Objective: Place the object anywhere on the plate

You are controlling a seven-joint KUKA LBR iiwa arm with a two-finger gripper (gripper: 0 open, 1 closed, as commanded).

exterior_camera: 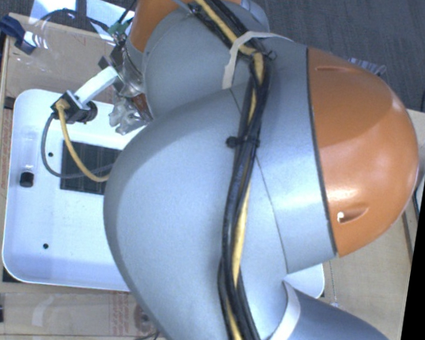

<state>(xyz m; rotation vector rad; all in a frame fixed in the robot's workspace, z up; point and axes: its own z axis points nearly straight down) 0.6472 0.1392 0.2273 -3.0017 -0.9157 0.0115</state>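
The grey and orange arm (274, 183) covers most of the camera view and hides the right bin. Its gripper (125, 118) hangs over the far edge of the left white bin (23, 255), near the top wall. A small dark block (26, 178) lies on the bin floor at the left, well apart from the gripper. A dark slatted rectangle (85, 169) lies on the bin floor just below the gripper, partly hidden by the arm. I cannot make out a plate as such.
A yellow cable (61, 141) loops from the wrist down over the left bin. A tiny dark speck (46, 245) sits lower on the bin floor. Wooden bench edge (54, 308) runs along the near side, and clutter lies beyond the bin's far left corner (26, 35).
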